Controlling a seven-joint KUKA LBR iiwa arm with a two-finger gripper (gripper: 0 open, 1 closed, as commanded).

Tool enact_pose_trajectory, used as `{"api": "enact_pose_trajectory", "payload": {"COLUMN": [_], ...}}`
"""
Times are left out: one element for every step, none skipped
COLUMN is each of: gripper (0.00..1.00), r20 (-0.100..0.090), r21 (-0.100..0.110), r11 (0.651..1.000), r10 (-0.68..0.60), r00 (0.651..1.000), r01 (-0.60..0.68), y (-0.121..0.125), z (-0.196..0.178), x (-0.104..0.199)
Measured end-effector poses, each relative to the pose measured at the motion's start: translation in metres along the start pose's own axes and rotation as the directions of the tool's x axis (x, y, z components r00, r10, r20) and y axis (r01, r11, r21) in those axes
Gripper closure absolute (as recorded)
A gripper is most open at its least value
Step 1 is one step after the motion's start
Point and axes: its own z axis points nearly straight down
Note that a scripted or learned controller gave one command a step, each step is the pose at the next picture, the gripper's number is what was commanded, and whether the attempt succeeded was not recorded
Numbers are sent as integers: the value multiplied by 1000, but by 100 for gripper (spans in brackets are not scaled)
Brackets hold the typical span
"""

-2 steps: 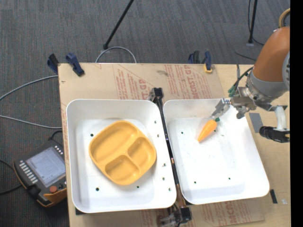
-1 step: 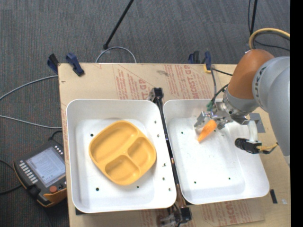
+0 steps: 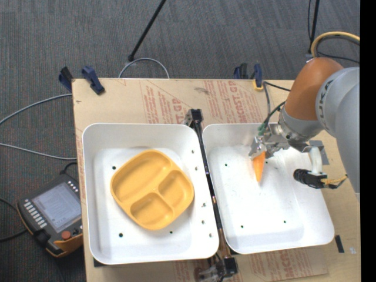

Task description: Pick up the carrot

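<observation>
An orange carrot point(image 3: 258, 169) is in the right white bin point(image 3: 276, 228), in its upper middle, with its tip pointing toward the bin's front. My gripper point(image 3: 258, 153) comes in from the right and is directly over the carrot's thick end. The fingers are shut on that end. The carrot hangs slightly tilted below them, close above the bin floor.
The left white bin point(image 3: 100, 228) holds a yellow divided plate point(image 3: 151, 188). A black rail point(image 3: 202, 151) runs between the two bins. Blue clamps point(image 3: 91, 78) grip the board's far edge. A teach pendant point(image 3: 53, 213) lies on the floor at the left.
</observation>
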Motion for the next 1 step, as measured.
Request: {"api": "enact_pose_trajectory", "payload": {"gripper": [100], "r20": [1], "r21": [-4], "r11": [1000], "r10": [2], "r00": [1000], "r01": [-2], "y": [1], "z": [-75], "x": [45]}}
